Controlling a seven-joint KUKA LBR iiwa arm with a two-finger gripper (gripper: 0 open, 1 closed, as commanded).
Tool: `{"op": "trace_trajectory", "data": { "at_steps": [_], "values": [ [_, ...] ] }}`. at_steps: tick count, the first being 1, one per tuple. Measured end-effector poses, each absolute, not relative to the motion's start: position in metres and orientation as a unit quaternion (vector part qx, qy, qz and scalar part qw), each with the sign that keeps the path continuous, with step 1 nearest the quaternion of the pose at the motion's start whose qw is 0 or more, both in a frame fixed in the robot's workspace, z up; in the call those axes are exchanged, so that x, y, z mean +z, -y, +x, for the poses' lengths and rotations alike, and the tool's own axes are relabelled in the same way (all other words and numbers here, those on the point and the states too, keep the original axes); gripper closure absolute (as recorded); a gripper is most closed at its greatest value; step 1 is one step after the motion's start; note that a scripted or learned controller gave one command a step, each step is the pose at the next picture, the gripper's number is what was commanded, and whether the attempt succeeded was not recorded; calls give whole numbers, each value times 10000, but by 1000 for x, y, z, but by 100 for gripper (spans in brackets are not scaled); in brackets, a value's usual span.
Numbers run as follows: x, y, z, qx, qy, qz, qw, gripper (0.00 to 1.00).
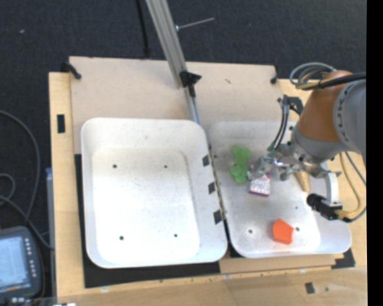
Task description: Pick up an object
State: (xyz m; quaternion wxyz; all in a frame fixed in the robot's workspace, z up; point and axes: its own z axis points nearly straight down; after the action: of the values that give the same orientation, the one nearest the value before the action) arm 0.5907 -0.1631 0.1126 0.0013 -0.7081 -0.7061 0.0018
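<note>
The gripper (266, 169) hangs low over the right bin (242, 139), near the middle of that bin and a little toward its far edge. Directly under and just in front of its tips lies a small pink-and-white packet (260, 185), tilted, with printing on its face that is too small to read. The packet appears to touch the gripper's lower end, but the metal parts blur together there, so whether the jaws stand apart or together, or grip anything, cannot be told.

Just to the left of the gripper, toward the bin's left wall, sits a green object (240, 163), lumpy in shape, with one part nearer the far edge and another nearer the packet. It lies close beside the gripper; contact cannot be judged.

An orange block (281, 231) rests near the right bin's near edge, well apart from the gripper and the packet.

The arm (325, 116) comes in over the bin's right edge, its orange band above the grey wrist.

The left bin (147, 190) lies beside the right bin, their walls touching along the middle.
</note>
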Motion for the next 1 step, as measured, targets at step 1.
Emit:
{"op": "trace_trajectory", "data": {
  "at_steps": [1],
  "values": [
    [101,164,591,9,7056,-7086,-3,0]
  ]
}}
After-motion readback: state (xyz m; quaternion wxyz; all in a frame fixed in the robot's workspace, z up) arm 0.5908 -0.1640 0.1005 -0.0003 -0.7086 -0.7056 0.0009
